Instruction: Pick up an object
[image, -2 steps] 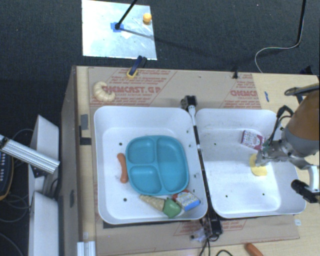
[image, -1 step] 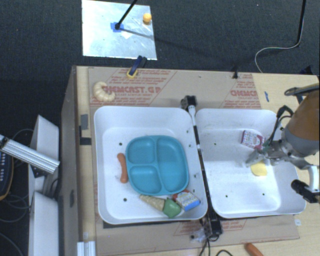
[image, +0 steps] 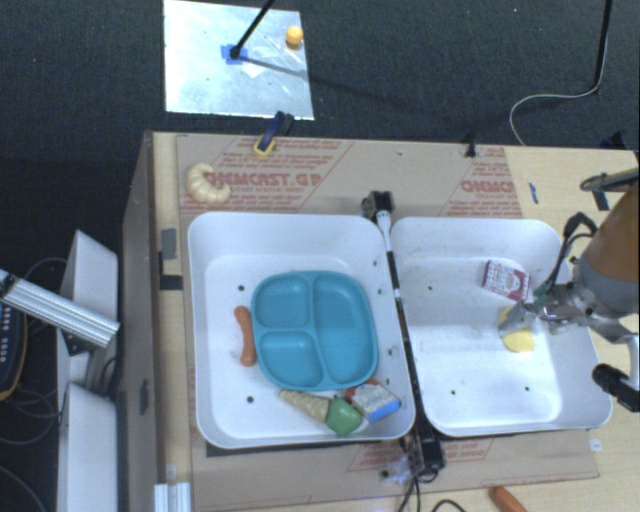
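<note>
Claw (image: 522, 318) touching small pale-yellow object (image: 519, 342), right bin (image: 480, 412)

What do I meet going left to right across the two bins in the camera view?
Orange sausage → blue divided plate → divider between the bins → small pink-and-white carton → yellow item with the gripper right over it.

I see even, soft overhead light; the white bins (image: 300, 240) glare slightly, shadows stay faint, and fine detail looks soft and grainy.
</note>
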